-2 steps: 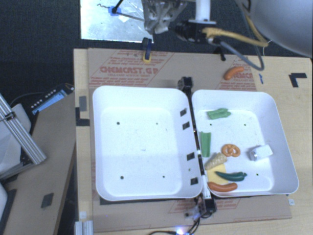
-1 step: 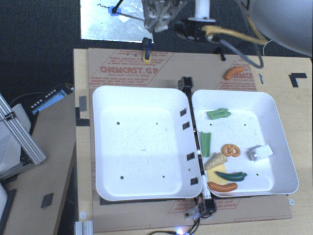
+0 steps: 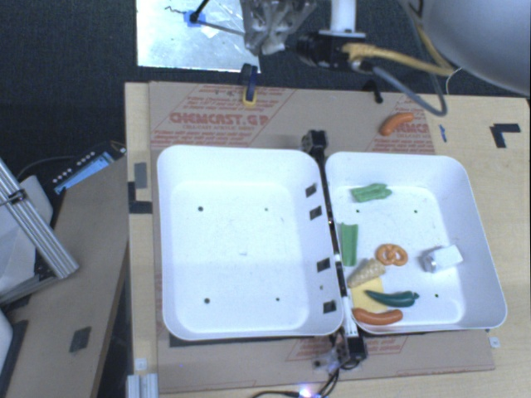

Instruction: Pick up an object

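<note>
The things worth going for all lie in the right bin (image 3: 465, 189), bunched toward its near-left corner. Lowest is a sausage (image 3: 378, 316), orange-red and rounded, lying flat beside the bin's front wall. Just above it sits a dark green pepper (image 3: 392, 298), and touching or overlapping that a pale yellow wedge (image 3: 366, 275) that leans against the divider. A pretzel (image 3: 391, 254) lies near the middle of the floor, a flat green strip (image 3: 349, 243) stands along the divider, and a second green pod (image 3: 370, 192) rests well apart toward the far wall. A small white-and-grey block (image 3: 440, 259) sits on its own at the right.

They look like toy food: light, hard-skinned, probably smooth plastic, so liable to squirt out of a pinch. I would judge the block the easiest, since it has flat sides and open floor around it; the pod is the next best, taken across its narrow width. The sausage and wedge are crowded against walls, leaving little room for a finger.

The left bin (image 3: 241, 247) lies beside this one. Another sausage (image 3: 397, 123) lies outside on the cardboard sheet (image 3: 216, 114). The gripper (image 3: 267, 31) hangs high beyond the far edge, well away from both bins, holding nothing; whether its fingers are spread or pressed together I cannot tell.
</note>
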### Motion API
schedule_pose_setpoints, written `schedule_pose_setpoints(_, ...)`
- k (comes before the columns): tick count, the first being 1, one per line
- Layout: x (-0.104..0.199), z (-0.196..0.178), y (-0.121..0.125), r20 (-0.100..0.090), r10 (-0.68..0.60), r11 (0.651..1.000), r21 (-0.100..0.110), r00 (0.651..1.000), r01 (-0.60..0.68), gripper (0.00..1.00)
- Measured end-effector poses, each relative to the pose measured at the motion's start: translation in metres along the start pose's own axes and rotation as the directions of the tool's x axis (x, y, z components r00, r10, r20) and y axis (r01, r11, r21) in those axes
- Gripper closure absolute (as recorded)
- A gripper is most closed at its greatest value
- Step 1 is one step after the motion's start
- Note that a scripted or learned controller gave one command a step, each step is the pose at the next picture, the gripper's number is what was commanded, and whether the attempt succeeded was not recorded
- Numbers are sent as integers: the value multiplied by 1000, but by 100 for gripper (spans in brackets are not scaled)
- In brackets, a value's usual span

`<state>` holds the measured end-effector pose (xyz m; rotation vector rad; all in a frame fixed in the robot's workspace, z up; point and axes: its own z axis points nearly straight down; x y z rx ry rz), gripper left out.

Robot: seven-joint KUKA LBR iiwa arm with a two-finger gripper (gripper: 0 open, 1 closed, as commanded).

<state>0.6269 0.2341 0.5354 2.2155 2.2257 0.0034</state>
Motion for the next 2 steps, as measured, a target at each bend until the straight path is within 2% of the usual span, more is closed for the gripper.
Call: schedule_pose_setpoints(2, 0, 0, -1, 0, 0, 1000, 0, 1000, 0, 100)
